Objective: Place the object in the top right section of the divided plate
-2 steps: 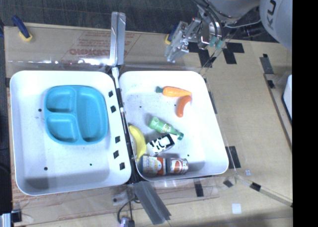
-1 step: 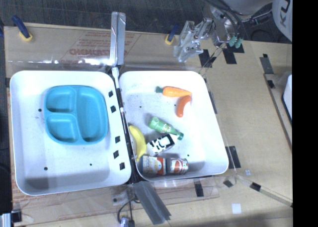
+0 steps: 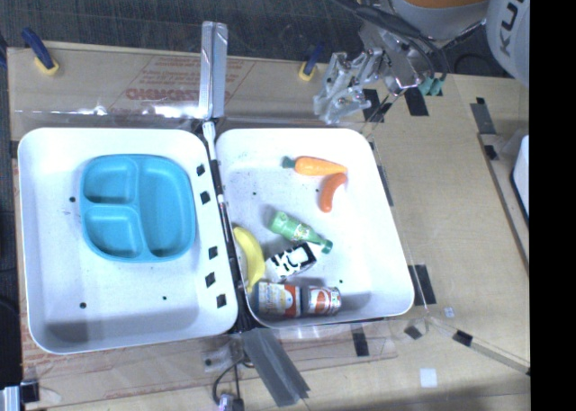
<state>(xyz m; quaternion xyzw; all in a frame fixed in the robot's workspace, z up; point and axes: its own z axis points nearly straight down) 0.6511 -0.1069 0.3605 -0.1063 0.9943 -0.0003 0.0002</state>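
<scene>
- camera view: end effector [image 3: 346,94] above right bin's [image 3: 392,256] far rim, fingers spread, holding nothing
- carrot [image 3: 315,165] in right bin, just below end effector
- divided plate [image 3: 139,206] in left bin [image 3: 45,247], well apart

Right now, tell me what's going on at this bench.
A KUKA arm reaches in from the right, its gripper hovering just beyond the far edge of the right bin. That bin contains a carrot, a hot dog, a green bottle, a banana and a can. The blue divided plate sits in the left bin with nothing on it.
</scene>
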